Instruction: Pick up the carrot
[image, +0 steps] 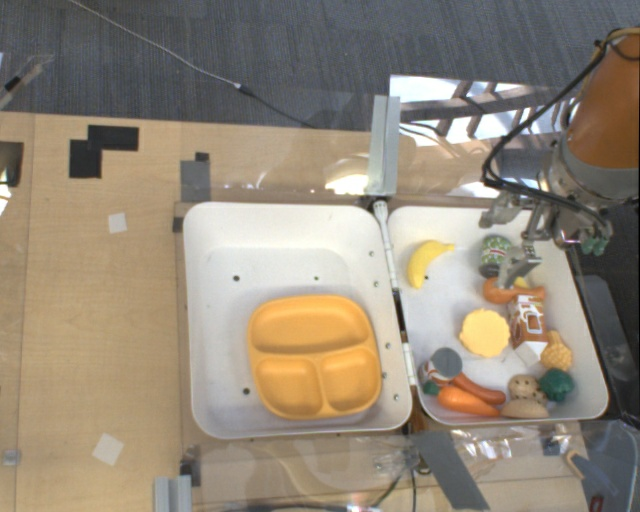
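Note:
The carrot (463, 400) is orange and lies on its side near the front edge of the right bin (592, 330), its tip pointing right. A second, redder long piece (479, 386) lies right behind it and touches it. My gripper (519, 268) hangs over the back right part of that bin, just above a short orange toy (512, 293) and beside a dark green round toy (492, 255). It is well behind the carrot, with several toys between them. Nothing shows in its grasp.
The right bin also holds a banana (428, 262), a yellow disc (485, 333), a small carton (527, 322), a grey disc (445, 362), a broccoli (556, 385) and a tan lump (522, 388). In the left bin (215, 260) sits a yellow divided plate (315, 355).

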